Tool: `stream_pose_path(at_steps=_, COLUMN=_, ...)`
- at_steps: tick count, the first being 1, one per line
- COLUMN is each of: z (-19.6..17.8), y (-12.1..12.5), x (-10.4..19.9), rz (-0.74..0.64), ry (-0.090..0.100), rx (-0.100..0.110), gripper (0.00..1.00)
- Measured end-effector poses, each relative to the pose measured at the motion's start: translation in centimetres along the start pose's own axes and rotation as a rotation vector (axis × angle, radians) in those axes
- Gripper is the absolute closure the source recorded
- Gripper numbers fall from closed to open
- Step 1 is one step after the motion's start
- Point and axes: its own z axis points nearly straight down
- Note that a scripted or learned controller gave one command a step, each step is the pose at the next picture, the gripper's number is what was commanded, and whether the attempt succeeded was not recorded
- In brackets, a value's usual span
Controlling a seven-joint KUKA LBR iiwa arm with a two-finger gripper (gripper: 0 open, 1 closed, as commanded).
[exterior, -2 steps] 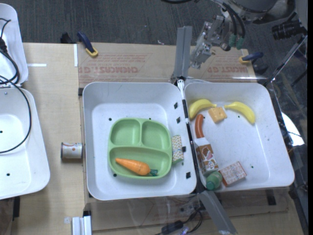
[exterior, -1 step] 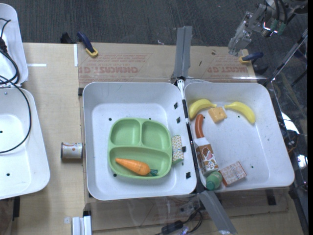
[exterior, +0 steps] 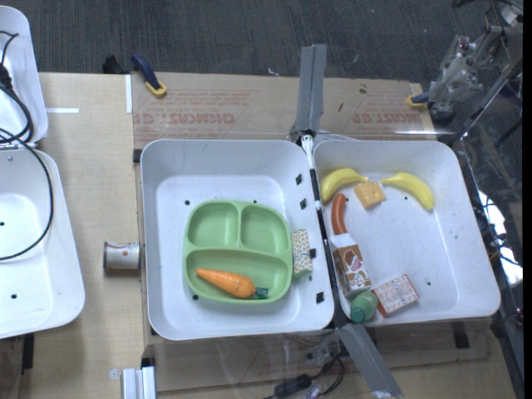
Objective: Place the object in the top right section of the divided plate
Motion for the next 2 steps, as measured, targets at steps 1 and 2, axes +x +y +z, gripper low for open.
stream_pose_path(at_steps=1, z=0.1, y=-11.4, x=-0.8, rz=-0.334, ry=-0.001, rx=0.000, gripper=1.00)
stream_pose_path(at_steps=2, z=0.1, y=-12.5, x=-4.2, rz=-0.836, ry=-0.003, rx=-0.003, gripper=1.00)
